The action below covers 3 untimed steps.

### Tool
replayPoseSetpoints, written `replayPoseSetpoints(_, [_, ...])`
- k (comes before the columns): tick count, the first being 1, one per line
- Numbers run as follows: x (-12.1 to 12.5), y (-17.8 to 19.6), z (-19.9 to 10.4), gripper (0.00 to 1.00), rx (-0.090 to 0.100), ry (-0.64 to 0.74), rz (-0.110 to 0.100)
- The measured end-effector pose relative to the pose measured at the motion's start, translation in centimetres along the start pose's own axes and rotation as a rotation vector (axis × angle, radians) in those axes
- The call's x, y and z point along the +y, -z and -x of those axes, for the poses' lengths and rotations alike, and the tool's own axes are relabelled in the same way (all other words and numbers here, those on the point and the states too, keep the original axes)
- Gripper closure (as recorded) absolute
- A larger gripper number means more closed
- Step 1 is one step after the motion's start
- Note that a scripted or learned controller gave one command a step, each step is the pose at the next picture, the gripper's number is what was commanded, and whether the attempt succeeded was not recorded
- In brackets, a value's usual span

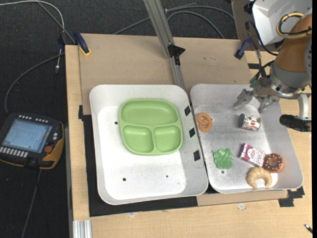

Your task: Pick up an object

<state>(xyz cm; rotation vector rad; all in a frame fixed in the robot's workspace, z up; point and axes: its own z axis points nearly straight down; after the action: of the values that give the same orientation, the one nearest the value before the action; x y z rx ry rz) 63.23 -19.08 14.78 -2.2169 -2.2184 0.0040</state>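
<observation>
Croissant (259, 177): lower right corner of the right bin (218, 133); a chocolate doughnut (273, 162) touches it above
Carton (252, 154): pink and white, just left of the doughnut; a green leafy piece (223, 158) lies farther left
Can (249, 122): on its side, right of centre; an orange ring (203, 121) rests by the bin's left wall
Left bin (106, 133): holds a green divided tray (150, 126)
End effector (255, 101): fingers spread, grasping nothing, just above the can
Bench (124, 58): bare board, upper frame
</observation>
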Motion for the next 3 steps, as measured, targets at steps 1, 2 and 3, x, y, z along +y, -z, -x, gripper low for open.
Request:
replayPoseSetpoints(1, [-0.9, -4.8, -0.5, 0.0, 0.0, 0.0, 0.0])
replayPoseSetpoints(2, [-0.9, -6.3, -0.5, 0.0, -0.001, 0.001, 0.003])
replayPoseSetpoints(3, [-0.7, -5.0, -0.5, 1.0, -0.003, 0.001, 0.007])
